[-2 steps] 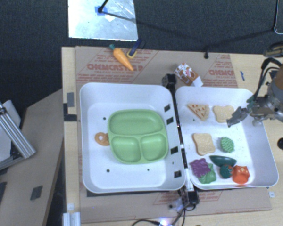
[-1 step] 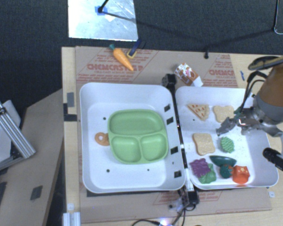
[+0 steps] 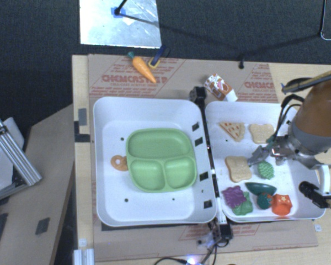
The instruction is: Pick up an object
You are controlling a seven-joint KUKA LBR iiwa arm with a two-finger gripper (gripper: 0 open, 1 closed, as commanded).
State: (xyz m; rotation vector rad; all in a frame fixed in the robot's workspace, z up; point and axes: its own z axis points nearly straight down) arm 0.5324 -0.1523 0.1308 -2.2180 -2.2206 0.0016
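Arm over the right white bin (image 3: 306, 214)
Gripper (image 3: 263, 156) hangs just above a green knobbly toy (image 3: 266, 170) (toast slices nearby).

grey arm (image 3: 314, 128), orange band, black cables.

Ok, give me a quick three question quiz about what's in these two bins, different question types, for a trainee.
1. True or false: the green three-compartment plastic tray lies in the right white bin.
2. Which toy lies nearest the gripper? A) orange toy carrot B) green ridged toy vegetable C) small tan ring
3. Fill in: the purple toy grape bunch lies in the right bin's ____ left corner.

Key: 1 false, it lies in the left white bin; 2 B; 3 near.
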